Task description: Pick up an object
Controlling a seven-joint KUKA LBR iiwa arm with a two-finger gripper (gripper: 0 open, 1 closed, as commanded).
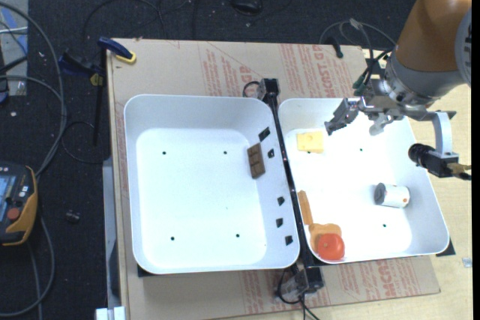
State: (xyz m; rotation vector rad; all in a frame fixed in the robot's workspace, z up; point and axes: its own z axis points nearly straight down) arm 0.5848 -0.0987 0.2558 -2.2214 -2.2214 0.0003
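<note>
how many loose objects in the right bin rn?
3 in the right bin: yellow block at its far left, white cylinder mid-right, orange-handled red item in the near left corner. The arm may hide more at the far edge.

Parts of the scene cut off, hidden or too small to resolve.
The arm (439,19) is cut by the right edge above its orange band. The claw (358,116) is small and dark; its finger spacing cannot be resolved. A yellow-cased device (16,204) is cropped at the left edge. The red-and-orange object (327,240) in the right bin (427,232) hides part of that bin's near rim.
</note>
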